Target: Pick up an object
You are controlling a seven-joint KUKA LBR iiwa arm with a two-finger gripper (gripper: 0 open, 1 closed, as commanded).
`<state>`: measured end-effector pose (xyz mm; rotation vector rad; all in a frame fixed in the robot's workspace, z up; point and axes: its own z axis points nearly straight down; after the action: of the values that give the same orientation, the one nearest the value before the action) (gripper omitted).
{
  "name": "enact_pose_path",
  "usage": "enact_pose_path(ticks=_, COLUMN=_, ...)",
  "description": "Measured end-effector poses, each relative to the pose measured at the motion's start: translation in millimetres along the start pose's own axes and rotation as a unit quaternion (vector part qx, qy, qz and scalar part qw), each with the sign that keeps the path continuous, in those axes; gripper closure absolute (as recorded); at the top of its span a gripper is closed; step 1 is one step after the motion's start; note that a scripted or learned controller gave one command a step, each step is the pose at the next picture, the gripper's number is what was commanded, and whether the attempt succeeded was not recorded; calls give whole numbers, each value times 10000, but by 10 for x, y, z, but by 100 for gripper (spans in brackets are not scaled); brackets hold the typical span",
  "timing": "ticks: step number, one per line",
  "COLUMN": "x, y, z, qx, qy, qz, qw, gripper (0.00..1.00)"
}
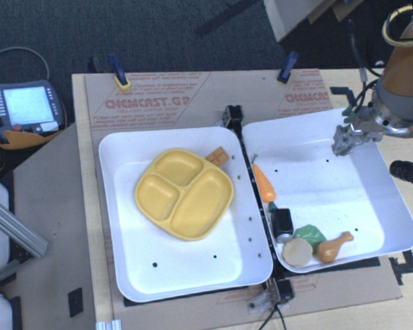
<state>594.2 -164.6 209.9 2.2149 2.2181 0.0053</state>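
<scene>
The end effector (345, 141) hangs over the far right part of the right bin (374, 193), near that bin's back wall. Its metal fingers point down and toward the bin's middle, and nothing sits between them; how far apart they stand I cannot tell, since they blur together from this angle. Above it the arm (401, 82) comes in from the right side, with its orange band just above the wrist.

The things to pick up all lie well apart from the end effector, along the right bin's left wall and near corner. An orange carrot (264, 183) lies close against that left wall, roughly halfway down it. Just nearer along the same wall sits a small black block (283, 222). Nearer again, in the right bin's near left corner, a pale round disc (298, 252) rests touching a green piece (310, 234) that lies just behind it. A tan drumstick (333, 247) lies just to the right of the disc, its thin end pointing away from the left wall.

Left of the right bin, the left bin (129, 268) carries a yellow divided plate (184, 193) with three compartments. A small brown block (218, 156) touches the plate's far edge, on the side toward the right bin. Both bins sit on a tabletop (189, 93) covered with printed brown board.
</scene>
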Motion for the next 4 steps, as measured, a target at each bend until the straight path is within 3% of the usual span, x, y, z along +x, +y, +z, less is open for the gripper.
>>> enact_pose_path(ticks=1, x=-4, y=17, z=-499, qx=-1, qy=-2, qz=0, qw=10000, gripper=100)
enact_pose_path(ticks=2, x=479, y=-98, z=-546, qx=41, qy=22, qz=-20, qw=10000, gripper=100)
enact_pose_path(ticks=4, x=1567, y=-295, z=-222, qx=55, qy=25, qz=-21, qw=10000, gripper=100)
